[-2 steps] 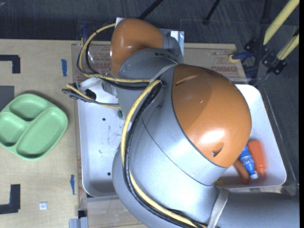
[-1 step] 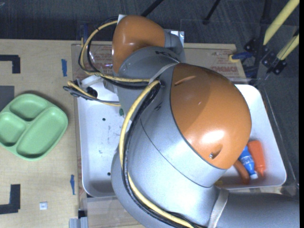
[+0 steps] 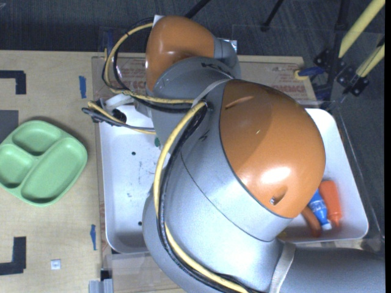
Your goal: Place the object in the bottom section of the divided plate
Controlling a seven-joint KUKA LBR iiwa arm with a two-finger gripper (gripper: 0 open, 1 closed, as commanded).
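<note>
At the near edge of the counter, the KUKA arm dominates the frame, its grey casing and orange dome sweeping in from the right and bending down over the left white bin. Low in the right bin, an orange object and a blue-and-white tube-like item lie side by side against the near wall, partly tucked under the arm's elbow. Which of the bins' contents is the piece meant for the plate cannot be judged here, and nothing is seen held. The hand itself is hidden beneath the wrist housing, so whether it is open, closed or gripping anything cannot be told. To the left, well apart from both bins, the green divided plate sits on the bare wood, its one long section lying toward the lower right and two smaller sections above. Farther back, a second orange joint and looping yellow cables hang over the far rim of the left bin. The step in hand appears to be the pick. Done well, it calls for a square, centred grip, a clean lift over the bin wall, then a low release over the plate's long lower section.
</note>
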